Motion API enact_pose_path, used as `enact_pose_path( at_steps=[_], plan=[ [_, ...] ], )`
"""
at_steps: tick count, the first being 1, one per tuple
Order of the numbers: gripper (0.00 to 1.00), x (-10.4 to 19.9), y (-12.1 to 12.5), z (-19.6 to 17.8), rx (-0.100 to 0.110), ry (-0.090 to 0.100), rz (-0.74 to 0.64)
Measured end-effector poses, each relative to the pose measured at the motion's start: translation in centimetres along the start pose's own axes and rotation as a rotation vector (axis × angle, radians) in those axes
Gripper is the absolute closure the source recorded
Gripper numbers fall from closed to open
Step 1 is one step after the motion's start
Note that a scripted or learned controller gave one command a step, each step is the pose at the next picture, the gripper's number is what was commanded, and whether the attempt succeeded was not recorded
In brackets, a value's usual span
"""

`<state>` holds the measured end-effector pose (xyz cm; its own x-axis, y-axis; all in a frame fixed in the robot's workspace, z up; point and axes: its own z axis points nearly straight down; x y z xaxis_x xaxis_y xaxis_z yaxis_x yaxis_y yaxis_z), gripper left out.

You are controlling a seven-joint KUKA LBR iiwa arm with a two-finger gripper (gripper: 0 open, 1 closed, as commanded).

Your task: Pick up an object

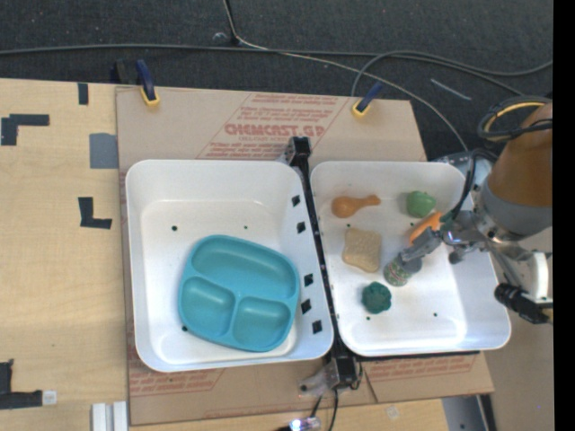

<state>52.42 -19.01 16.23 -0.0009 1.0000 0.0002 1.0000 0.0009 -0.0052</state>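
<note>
The right bin point(485, 330) holds an orange spoon-shaped piece point(353, 206) at the back left and a light green round object point(419, 203) at the back right. A tan block point(362, 249) lies in the middle and a dark green lump point(377, 297) sits toward the front. My gripper point(399, 270) reaches in from the right at a slant. Its tip is low over the bin floor, just right of the tan block and above the dark green lump. A small orange piece point(424, 227) shows beside the gripper's body.
The left bin point(148, 196) holds a teal divided plate point(239, 292). A black divider point(310, 241) runs between the bins. Cables point(269, 48) cross the dark floor behind the bench. Blue and yellow clamps point(146, 86) pin the cardboard at the back.
</note>
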Motion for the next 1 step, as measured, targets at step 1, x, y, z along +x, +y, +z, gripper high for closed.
enact_pose_path(
  at_steps=[1],
  plan=[
    [0.00,0.59,-0.18,4.46,0.000,0.001,0.000]
  ],
)
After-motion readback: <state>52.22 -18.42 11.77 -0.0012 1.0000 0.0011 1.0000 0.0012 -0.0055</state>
